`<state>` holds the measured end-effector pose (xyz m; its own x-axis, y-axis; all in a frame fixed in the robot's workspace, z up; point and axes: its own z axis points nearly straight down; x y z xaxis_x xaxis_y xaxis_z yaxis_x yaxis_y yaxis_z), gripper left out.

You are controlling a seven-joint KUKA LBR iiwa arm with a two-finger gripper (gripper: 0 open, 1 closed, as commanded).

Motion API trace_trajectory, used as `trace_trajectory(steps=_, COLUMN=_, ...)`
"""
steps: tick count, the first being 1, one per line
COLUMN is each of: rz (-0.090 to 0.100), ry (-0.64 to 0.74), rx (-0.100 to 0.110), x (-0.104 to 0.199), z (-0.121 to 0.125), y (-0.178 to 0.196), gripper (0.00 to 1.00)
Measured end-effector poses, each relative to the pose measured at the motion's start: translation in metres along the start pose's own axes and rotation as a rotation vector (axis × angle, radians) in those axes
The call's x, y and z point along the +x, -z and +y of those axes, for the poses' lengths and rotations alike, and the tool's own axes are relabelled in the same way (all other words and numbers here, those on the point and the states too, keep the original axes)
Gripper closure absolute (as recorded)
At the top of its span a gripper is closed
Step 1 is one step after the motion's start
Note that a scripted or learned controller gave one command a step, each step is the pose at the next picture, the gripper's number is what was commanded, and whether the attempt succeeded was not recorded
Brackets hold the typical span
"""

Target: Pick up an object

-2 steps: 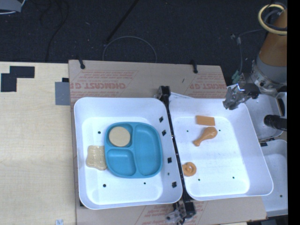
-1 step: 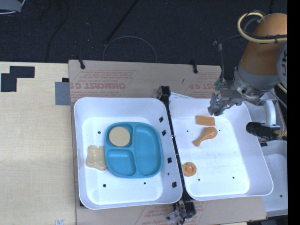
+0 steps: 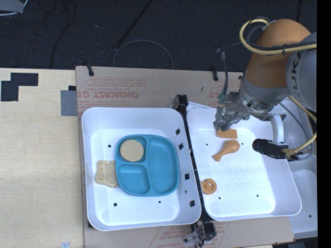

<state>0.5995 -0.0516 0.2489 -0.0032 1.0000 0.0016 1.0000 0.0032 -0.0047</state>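
Orange wedge [image 3: 227, 134] lies at the right bin's [image 3: 258, 203] far side, directly under the gripper [image 3: 225, 122], apparently lined up for a grab; whether the pincer is clenched, I cannot tell.

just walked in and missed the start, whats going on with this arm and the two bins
A grey robot arm reaches in from the right, and its gripper is down over the right bin, right above a small orange block. Whether it has hold of the block can't be told. Nearby in that bin lie a toy drumstick and a small orange ring. The left bin has a blue divided plate with a round cracker in one compartment, and a pale biscuit beside the plate.
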Motion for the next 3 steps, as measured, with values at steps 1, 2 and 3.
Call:
trace_trajectory(steps=1, rz=0.0, ry=0.0, rx=0.001, x=0.053, z=-0.01, y=-0.014, gripper=1.0)
trace_trajectory(steps=2, rz=0.0, ry=0.001, rx=0.0, x=0.114, z=-0.019, y=-0.02, gripper=1.0)
trace_trajectory(steps=3, rz=-0.001, ry=0.0, rx=0.0, x=0.157, z=-0.019, y=-0.027, gripper=1.0)
